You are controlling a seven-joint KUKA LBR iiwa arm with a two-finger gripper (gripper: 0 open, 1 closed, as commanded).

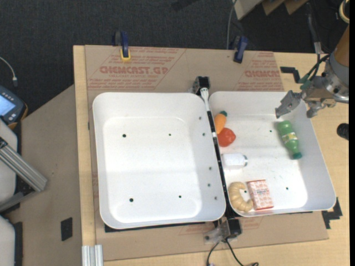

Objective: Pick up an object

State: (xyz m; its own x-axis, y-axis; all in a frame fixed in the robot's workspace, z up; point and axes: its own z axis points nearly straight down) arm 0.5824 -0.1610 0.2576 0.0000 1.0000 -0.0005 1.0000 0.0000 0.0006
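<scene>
The gripper (302,105) hung open and empty over the far right corner of the right bin (260,107), just above the green bottle (288,138); no pick was yet made. The right bin held one each: green bottle, carrot (220,119), red fruit (226,137), white object (234,160), pastry (239,197), red packet (260,194). There were two bins.

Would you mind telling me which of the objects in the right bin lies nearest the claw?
The green bottle, just below the claw near the bin's far right side; the others lie along the left and near edges.
</scene>
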